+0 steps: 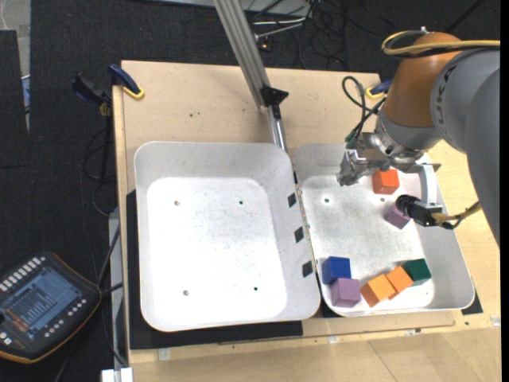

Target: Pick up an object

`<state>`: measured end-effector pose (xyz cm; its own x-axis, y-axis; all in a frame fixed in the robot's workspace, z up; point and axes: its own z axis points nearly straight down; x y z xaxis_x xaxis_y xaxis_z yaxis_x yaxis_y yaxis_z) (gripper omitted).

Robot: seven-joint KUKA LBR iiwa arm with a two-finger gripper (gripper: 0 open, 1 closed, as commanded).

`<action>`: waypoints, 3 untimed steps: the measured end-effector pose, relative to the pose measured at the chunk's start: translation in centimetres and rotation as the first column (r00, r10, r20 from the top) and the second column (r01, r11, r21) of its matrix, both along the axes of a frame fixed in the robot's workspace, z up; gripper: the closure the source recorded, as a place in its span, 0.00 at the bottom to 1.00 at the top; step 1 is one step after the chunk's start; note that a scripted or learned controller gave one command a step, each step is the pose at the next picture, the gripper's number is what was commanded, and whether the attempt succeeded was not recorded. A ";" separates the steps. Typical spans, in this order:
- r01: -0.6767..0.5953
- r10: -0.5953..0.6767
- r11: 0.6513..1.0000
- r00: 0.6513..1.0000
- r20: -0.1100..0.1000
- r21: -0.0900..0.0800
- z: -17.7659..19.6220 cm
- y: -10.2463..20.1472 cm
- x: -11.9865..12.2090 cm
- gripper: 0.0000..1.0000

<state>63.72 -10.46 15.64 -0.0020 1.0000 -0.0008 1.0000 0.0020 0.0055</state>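
Observation:
My gripper (348,175) hangs over the far end of the right bin (362,229), just left of an orange-red block (386,181). Nothing shows in its grasp. A light purple block (395,216) lies a little nearer, right of centre. Along the bin's near edge sit a blue block (337,267), a purple block (345,291), two orange blocks (372,291) (398,279) and a green block (417,271).
The left bin (211,229) stands beside the right one, its wall touching it. A slanted metal pole (246,54) runs from the top down to the bins' far edge. A teach pendant (40,301) lies off the bench at lower left.

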 end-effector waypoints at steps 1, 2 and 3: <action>-0.001 0.001 1.000 1.000 0.002 -0.001 6.3 0.0 -0.2 1.00; -0.001 0.001 1.000 1.000 0.001 -0.001 10.7 -0.1 0.0 1.00; -0.001 0.001 1.000 1.000 -0.001 0.000 13.2 -0.1 0.1 1.00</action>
<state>63.78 -10.60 28.79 -0.0034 1.0000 -0.0009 1.0000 0.0034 0.0043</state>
